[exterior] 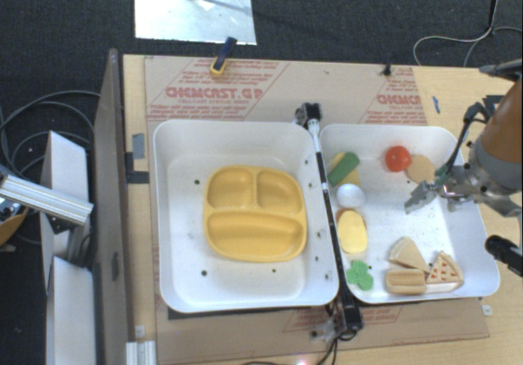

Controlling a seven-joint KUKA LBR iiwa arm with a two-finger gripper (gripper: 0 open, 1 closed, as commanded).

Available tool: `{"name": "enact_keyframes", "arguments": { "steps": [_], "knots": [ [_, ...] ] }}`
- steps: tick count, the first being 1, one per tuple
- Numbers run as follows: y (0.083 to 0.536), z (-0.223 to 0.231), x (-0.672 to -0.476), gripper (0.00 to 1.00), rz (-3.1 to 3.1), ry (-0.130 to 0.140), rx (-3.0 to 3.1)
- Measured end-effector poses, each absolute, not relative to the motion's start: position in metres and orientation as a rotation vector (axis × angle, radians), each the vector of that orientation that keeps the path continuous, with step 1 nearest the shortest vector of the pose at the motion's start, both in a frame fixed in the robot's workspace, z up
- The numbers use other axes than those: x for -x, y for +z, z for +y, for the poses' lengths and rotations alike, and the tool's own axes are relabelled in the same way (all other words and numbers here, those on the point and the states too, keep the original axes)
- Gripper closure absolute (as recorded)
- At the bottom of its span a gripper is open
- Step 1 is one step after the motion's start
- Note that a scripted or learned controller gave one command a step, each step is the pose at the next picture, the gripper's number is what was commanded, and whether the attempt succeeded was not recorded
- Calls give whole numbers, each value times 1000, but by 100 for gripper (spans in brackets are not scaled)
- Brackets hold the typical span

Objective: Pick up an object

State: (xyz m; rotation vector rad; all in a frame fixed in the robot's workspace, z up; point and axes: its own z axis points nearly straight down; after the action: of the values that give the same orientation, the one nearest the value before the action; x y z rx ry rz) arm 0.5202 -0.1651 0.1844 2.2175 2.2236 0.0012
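Two shallow white bins side by side on a bench: left bin [176, 192] with one yellow divided tray [254, 213]; right bin [474, 265] with a red tomato [397, 158], tan disc [421, 167], green piece [344, 166], white egg [350, 195], yellow oval [352, 231], green leafy bit [359, 275], bread roll [405, 281], tan wedge [408, 253] and pizza slice [444, 269]. Reaching in from the right, gripper [421, 196] over bare floor below the disc, fingers spread, nothing between them. Beyond: cardboard [245, 90], cables [458, 37].

Bench [245, 82] topped with brown printed cardboard, two shallow white bins side by side on it, left bin [176, 192] at nine o'clock, right bin [466, 233] at three o'clock, small yellow-and-blue object [221, 59] at twelve o'clock edge.
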Motion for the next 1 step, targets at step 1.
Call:
{"name": "enact_keyframes", "arguments": {
  "steps": [1],
  "knots": [
    [149, -158, -601, 0, 2227, 6, -2209]
  ]
}}
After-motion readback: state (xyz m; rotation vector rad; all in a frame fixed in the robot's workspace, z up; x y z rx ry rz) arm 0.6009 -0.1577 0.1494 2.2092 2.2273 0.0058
